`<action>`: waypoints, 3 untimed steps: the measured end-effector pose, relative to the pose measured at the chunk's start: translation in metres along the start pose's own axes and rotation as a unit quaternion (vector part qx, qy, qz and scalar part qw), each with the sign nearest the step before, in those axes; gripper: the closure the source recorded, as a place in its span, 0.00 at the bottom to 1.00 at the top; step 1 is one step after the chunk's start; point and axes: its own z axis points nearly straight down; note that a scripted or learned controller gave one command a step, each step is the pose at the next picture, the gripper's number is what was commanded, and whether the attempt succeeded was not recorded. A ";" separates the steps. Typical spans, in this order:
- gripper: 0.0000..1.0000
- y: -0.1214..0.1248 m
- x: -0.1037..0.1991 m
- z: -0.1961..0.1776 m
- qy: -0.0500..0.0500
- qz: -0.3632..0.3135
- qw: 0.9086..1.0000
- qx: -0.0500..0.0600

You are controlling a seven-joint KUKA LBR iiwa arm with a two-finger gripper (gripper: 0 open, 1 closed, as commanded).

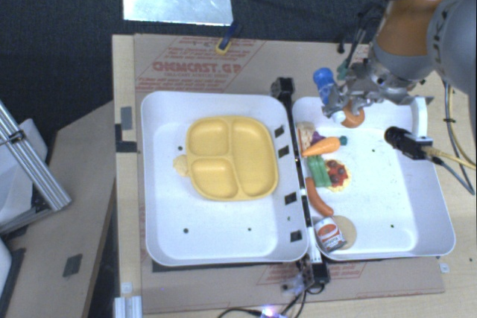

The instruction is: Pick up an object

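Hanging at the right white bin's far edge, the gripper, finger state unclear, sits just above a round orange-and-white piece, toy carrot nearby.

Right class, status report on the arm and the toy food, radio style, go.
End effector low over right bin's far corner, beside blue bottle. Orange-and-white piece right under it, grip unconfirmed. Carrot and sausage lie along divider. Yellow tray in left bin.

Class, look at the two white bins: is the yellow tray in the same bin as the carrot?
No. The yellow tray lies in the left bin, while the carrot lies in the right bin.
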 end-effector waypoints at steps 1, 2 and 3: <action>1.00 0.013 0.055 0.014 0.000 0.000 1.000 0.000; 1.00 0.028 0.057 0.006 0.000 0.002 1.000 0.000; 1.00 0.029 0.060 0.027 -0.001 0.002 1.000 0.001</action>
